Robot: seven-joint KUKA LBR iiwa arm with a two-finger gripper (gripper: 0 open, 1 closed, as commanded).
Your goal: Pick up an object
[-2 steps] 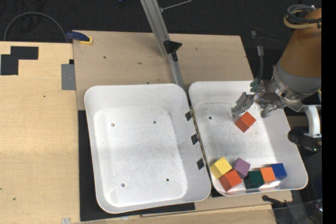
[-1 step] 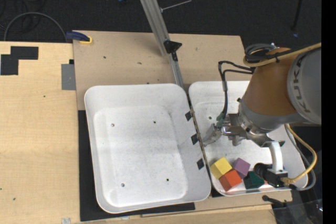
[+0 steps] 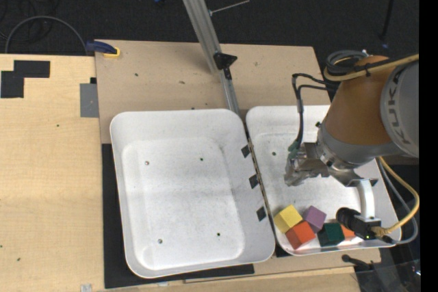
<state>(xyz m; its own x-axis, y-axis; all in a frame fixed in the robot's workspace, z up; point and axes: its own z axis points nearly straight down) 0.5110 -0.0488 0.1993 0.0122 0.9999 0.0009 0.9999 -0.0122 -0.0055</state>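
I see the wooden bench [image 3: 171,78] carrying two shallow white bins side by side. The left bin [image 3: 185,188] is the larger in my view; its floor shows a few small dark dots. The right bin [image 3: 270,123] touches it along a shared edge, where three small black clips [image 3: 252,181] sit in a row.

The arm [image 3: 366,113], grey with an orange band, comes in from the right and hangs over the right bin, covering much of its far and right side. A slanted metal rail [image 3: 202,17] rises from the bench behind the bins, near where they meet.

The gripper [image 3: 299,171] points down over the middle of the right bin, near its left half. I cannot tell how its tips stand, and I see nothing between them.

The blocks lie together in the near corner of the right bin, close to the front rim. The yellow block [image 3: 288,217] is nearest the shared edge, the red block [image 3: 300,234] just in front of it and touching, the purple block [image 3: 315,217] beside the yellow one, and the green block [image 3: 331,234] towards the right. All sit apart from the gripper, nearer to me.

A small blue and yellow clamp [image 3: 104,48] sits at the bench's far left corner.
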